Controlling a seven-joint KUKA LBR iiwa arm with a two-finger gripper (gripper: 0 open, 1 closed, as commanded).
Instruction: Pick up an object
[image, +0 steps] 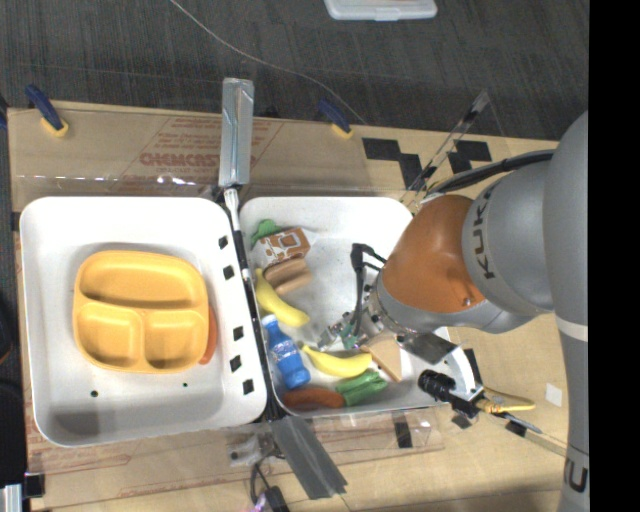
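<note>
end effector (350, 335) low in right bin (330, 215); banana (338, 362) just below

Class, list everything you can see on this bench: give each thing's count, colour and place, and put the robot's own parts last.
shallow white plastic bins: 2, white, side by side on the bench
yellow divided plastic tray: 1, yellow, left bin
yellow toy bananas: 2, yellow, right bin, one mid-left, one lower
blue plastic bottle: 1, blue, right bin, left side
brown toy block: 1, brown, right bin, top left
green toy vegetable: 1, green, right bin, bottom edge
robot arm: 1, grey with orange band, over right bin
claw: 1, dark, low among the right bin's items
</note>
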